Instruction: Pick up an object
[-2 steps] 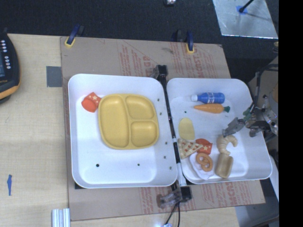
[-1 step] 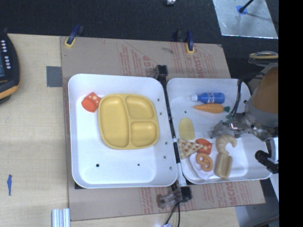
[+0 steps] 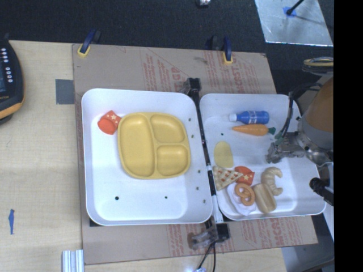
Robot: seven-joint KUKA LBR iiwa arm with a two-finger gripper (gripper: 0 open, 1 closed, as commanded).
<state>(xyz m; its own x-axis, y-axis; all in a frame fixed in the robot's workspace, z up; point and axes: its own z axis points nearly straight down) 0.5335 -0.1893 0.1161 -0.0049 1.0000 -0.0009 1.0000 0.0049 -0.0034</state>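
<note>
My counter (image 3: pixel 39 169) is pale wood grain, lit evenly from above. A sheet of brown cardboard (image 3: pixel 170 67) printed with faint red lettering lies over it, held at the far edge by a yellow-tipped clamp (image 3: pixel 88 43) and a blue one (image 3: pixel 226 51). A grey tape patch (image 3: pixel 64 91) sits just beside the cardboard's left edge. A dark controller with an orange rim (image 3: pixel 8 81) rests at my counter's far left. Beyond the counter lies dark speckled floor (image 3: pixel 142 10), with a pale grey mat (image 3: pixel 292 13) on it and one small shiny object (image 3: pixel 204 0).

Cardboard sheet (image 3: pixel 142 72) under both bins, clamped; perhaps a pendant (image 3: pixel 8 84) far left.
</note>
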